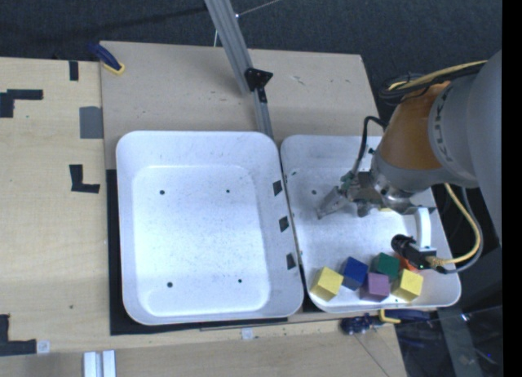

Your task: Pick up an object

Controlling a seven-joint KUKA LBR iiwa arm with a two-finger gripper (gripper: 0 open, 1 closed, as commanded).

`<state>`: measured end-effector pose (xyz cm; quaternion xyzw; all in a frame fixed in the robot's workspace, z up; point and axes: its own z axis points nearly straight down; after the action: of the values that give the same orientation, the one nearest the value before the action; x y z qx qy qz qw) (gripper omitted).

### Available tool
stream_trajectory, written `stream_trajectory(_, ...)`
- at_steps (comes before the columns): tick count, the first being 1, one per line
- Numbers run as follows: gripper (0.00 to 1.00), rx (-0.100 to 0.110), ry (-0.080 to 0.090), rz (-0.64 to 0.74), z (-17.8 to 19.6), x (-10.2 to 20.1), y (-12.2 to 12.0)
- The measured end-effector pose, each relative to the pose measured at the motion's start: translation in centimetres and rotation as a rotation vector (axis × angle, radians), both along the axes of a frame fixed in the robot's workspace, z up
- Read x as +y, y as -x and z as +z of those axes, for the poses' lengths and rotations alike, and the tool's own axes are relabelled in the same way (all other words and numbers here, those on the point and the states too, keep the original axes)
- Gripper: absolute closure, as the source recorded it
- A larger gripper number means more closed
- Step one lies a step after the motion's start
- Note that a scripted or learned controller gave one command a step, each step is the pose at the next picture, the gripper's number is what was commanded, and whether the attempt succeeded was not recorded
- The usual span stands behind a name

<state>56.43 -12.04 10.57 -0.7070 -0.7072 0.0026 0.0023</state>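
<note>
My gripper (342, 206) hangs over the middle of the right bin (318, 159), open, with nothing between its fingers. Several small cubes cluster at this bin's near edge, below the gripper and apart from it: a yellow cube (328, 283), a blue cube (354, 272), a green cube (386, 267), a purple cube (378, 286) and a second yellow cube (410, 284).
The left bin (130, 155) stands beside the right one, their rims touching. A slanted grey metal pole (232, 33) crosses the back of the bench and ends near the bins' shared edge. The arm (416, 143) covers the right bin's right side.
</note>
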Motion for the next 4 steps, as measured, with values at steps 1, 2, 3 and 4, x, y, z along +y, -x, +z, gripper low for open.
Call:
stream_trajectory(1, 1.0, -0.004, -0.001, 0.002, 1.3, 0.1, -0.1)
stream_trajectory(2, 1.0, -0.011, 0.001, 0.001, 7.4, -0.1, 0.3)
stream_trajectory(3, 1.0, -0.011, 0.001, 0.001, 11.8, -0.6, 0.1)
stream_trajectory(4, 1.0, -0.011, 0.001, 0.002, 16.4, -0.5, 0.0)
